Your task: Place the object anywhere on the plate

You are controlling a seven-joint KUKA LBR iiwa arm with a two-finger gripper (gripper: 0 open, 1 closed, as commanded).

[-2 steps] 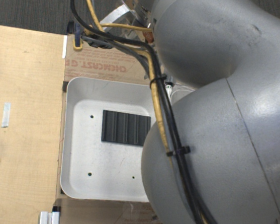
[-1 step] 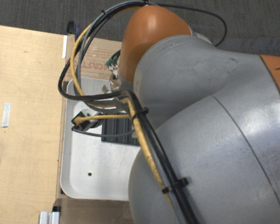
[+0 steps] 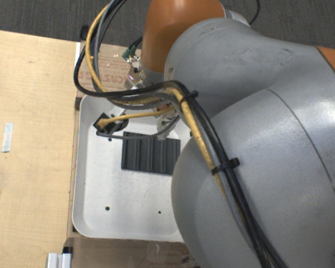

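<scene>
Camera view: you see the grey arm with its orange band (image 3: pixel 181 26) filling the right and centre of the frame, cables looped over the shallow white bin (image 3: pixel 94 212). A dark ribbed rectangular block (image 3: pixel 147 154) lies flat in the bin's upper half, just below the gripper (image 3: pixel 165 124); whether the gripper grasps anything cannot be told. A small grey strip (image 3: pixel 7 138) lies on the tan surface at left.

The grey arm (image 3: pixel 262 154) and its looped cables (image 3: pixel 206 142) overhang the right side and upper end of the white bin (image 3: pixel 85 211). A dark ribbed block (image 3: pixel 150 154) sits mid-bin; the floor below it lies open, as does the tan bench (image 3: pixel 34 83) at left.
</scene>
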